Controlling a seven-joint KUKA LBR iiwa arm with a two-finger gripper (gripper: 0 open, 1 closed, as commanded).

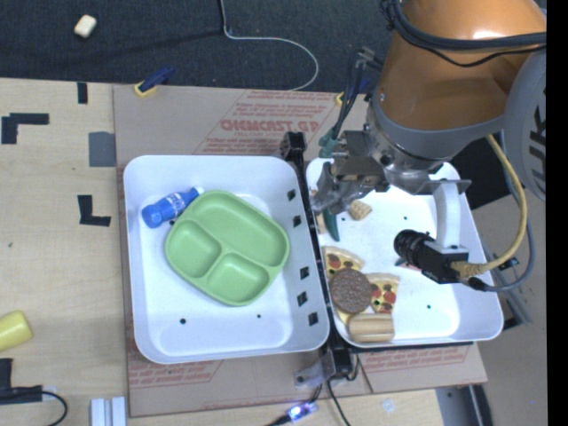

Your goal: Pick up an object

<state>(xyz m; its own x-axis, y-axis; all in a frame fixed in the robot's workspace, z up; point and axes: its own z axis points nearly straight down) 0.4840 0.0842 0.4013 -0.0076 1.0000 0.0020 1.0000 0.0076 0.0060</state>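
Observation:
My gripper [330,204] hangs low over the far left corner of the right bin [470,322], close to the divider wall. Right beside it lies a small tan piece [359,209], and a thin dark teal thing [334,226] pokes out just below the gripper. Whether that teal thing is held cannot be made out. Nearer the front of the same bin are a pizza slice [383,291], a round brown cookie [351,290] and a tan bread roll [369,327].
The left bin [151,327] holds a green divided plate [227,247] and a blue bottle [169,206] at its far left. The large orange and grey arm overhangs the back of the right bin. A yellow thing [12,329] lies on the bench, front left.

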